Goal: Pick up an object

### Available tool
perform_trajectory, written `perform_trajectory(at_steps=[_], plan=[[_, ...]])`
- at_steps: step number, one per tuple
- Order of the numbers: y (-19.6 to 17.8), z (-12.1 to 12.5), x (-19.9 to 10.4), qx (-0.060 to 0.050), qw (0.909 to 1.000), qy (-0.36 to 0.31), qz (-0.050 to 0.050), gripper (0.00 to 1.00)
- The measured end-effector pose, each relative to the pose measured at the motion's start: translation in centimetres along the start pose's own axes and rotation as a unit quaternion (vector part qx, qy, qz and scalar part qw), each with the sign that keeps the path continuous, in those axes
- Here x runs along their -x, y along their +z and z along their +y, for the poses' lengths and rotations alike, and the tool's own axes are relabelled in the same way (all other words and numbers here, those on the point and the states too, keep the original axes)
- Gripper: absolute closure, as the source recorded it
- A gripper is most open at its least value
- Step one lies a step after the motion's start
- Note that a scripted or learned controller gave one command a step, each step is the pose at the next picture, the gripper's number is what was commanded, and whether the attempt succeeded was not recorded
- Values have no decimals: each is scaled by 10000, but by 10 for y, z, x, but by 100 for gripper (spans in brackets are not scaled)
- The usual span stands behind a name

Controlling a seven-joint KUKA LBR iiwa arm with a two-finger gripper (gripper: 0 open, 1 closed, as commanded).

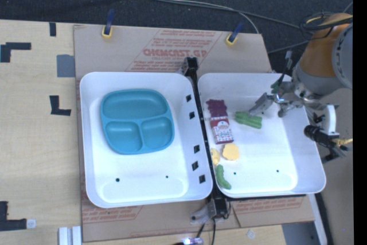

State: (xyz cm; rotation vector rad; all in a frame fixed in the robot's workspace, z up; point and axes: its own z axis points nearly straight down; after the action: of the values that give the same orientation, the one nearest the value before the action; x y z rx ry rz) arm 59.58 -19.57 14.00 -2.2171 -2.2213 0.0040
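Where claw (257, 107) hovers, green pod (248, 120), right bin (298, 140)

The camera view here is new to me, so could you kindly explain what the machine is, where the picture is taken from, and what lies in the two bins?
The picture comes from one fixed camera above the bench, looking down at a slant. The grey machine with the orange band at the right is a robot arm; a program moves it to pick up an object. At its end is a gripper with two fingers, reaching into the right bin. It hovers just above a green item, and nothing shows between its fingers. That bin also has a small carton, a dark purple piece, yellow pieces and another green piece near the left wall. The left bin holds a blue divided tray. Both bins rest on cardboard.
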Motion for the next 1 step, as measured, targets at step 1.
perform_trajectory(at_steps=[1], plan=[[52,1,-1,21,10000,1,-1,0]])
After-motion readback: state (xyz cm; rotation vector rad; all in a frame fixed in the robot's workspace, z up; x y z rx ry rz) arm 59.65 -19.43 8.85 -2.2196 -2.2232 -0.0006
